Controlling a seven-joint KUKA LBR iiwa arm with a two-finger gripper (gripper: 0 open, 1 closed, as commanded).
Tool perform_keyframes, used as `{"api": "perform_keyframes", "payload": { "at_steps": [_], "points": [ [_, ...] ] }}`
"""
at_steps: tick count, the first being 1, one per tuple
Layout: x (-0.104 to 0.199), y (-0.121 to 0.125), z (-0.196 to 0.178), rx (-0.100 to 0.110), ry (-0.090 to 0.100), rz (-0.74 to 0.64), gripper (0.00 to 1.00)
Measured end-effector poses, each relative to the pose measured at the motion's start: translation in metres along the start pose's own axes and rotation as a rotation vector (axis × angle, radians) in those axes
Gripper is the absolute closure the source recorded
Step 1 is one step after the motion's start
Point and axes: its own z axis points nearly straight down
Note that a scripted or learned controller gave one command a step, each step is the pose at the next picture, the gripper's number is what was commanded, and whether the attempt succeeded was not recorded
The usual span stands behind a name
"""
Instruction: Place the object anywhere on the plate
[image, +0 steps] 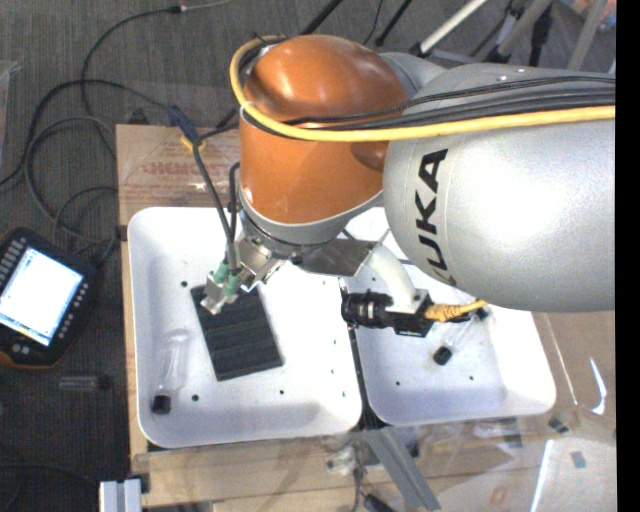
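Wooden bench (150, 160) on grey carpet, two white bins (150, 300), fingers (222, 290) over black plate (240, 338), grip state unclear

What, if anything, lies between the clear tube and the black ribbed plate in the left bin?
Nothing visible. The clear tube lies just left of the black ribbed plate, with bare floor of the left bin between them. The hand is at the plate's far end.

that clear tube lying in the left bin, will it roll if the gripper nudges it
Probably. The clear tube looks round and lies flat on the smooth floor of the left bin, so a sideways nudge may roll it. Its dark cap might make it curve. It looks light, perhaps slippery.
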Motion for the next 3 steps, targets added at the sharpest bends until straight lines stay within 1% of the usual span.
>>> {"api": "perform_keyframes", "payload": {
  "at_steps": [1, 2, 3],
  "points": [
    [-0.028, 0.023, 0.051, 0.001, -0.001, -0.178, 1.00],
    [-0.001, 0.001, 0.031, 0.000, -0.002, -0.335, 1.00],
    [0.000, 0.001, 0.080, 0.000, -0.001, -0.401, 1.00]
  ]
}}
